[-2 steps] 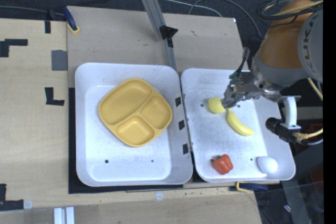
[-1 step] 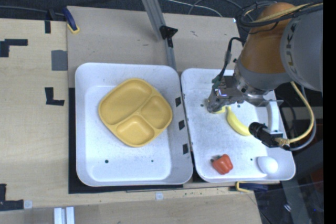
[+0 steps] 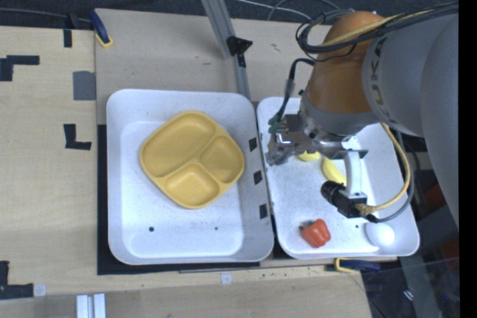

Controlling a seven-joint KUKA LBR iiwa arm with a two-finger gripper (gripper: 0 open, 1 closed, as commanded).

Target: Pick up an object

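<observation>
Claw (image 3: 282, 147) hangs above right bin (image 3: 298, 234) near banana (image 3: 332, 169).

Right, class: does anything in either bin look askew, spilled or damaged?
Nothing stands out. The yellow tray lies flat in the left bin; a red piece and a white one sit loose in the right bin.

The left bin (image 3: 127, 234) is white and holds a yellow divided plate (image 3: 191, 159). The right bin (image 3: 298, 242) is white, with a red-orange object (image 3: 316, 232) and a yellow piece (image 3: 332, 170). The arm (image 3: 350, 63) shows an orange band.
</observation>
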